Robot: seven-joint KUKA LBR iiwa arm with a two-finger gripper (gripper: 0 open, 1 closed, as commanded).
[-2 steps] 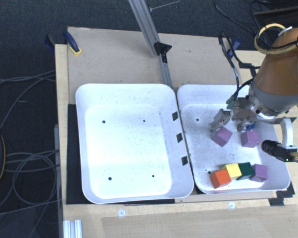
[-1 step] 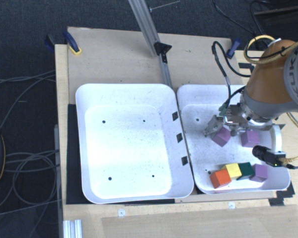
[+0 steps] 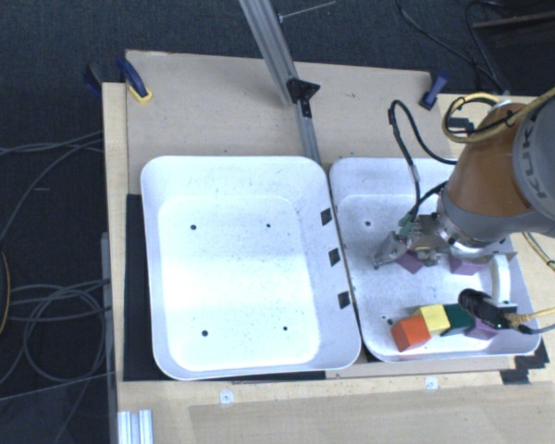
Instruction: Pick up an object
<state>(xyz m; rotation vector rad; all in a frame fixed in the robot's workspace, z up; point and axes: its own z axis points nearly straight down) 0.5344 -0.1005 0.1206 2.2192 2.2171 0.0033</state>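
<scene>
My gripper (image 3: 400, 252) hangs low over the middle of the right bin (image 3: 370, 185), at the end of the grey and orange arm coming in from the right. A small purple block (image 3: 410, 264) lies right under it, partly covered by it. A second purple piece (image 3: 462, 266) shows just to the right, below the wrist. Along the bin's near edge sit an orange block (image 3: 409, 334), a yellow block (image 3: 435, 317), a green block (image 3: 459, 318) and another purple block (image 3: 482, 329) in a tight row.
The left bin (image 3: 166, 192) stands beside the right one, with small black clips (image 3: 333, 256) on the shared rim. A grey metal pole (image 3: 273, 44) slants across the bench's far side. Black cables loop over the arm.
</scene>
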